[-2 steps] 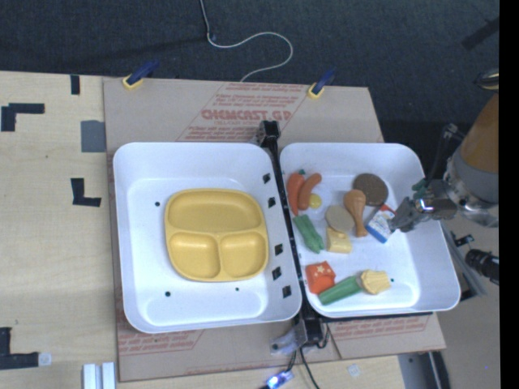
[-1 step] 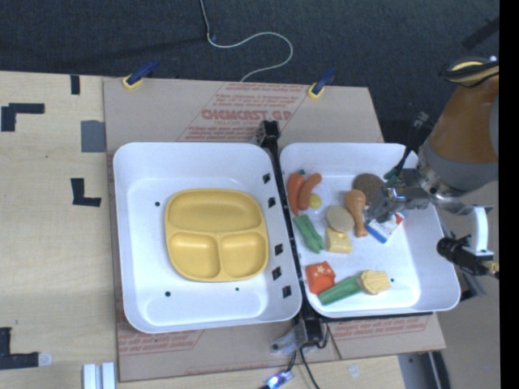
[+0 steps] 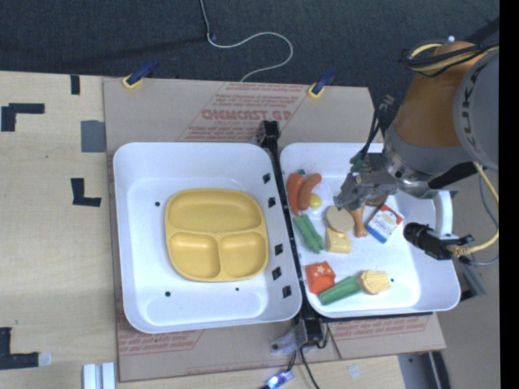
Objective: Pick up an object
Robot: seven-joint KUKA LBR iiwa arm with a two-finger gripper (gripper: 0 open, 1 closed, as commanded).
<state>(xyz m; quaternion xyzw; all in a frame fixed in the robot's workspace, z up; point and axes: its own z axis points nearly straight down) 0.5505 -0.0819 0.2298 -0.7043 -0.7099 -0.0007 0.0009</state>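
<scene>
My gripper [image 3: 354, 203] hangs low over the right bin [image 3: 434, 294], its dark fingers just above a tan round piece [image 3: 338, 219] and a yellow cheese-like wedge [image 3: 338, 241]. To their left lie a red-orange sausage [image 3: 301, 189], a small yellow bit [image 3: 315, 202] and a green pod [image 3: 308, 232]. At the bin's front sit a red pepper [image 3: 319, 276] and a corn cob with green husk [image 3: 353, 286]. A red, white and blue carton [image 3: 382, 222] lies just right of the fingers. Nothing shows between the fingers.
The left bin [image 3: 138, 177] holds a yellow divided plate [image 3: 216, 233]. A black divider [image 3: 280, 209] runs between the bins. The arm's orange band [image 3: 434, 87] and a black cable [image 3: 430, 241] crowd the right bin's far and right side. Cardboard underlies both bins.
</scene>
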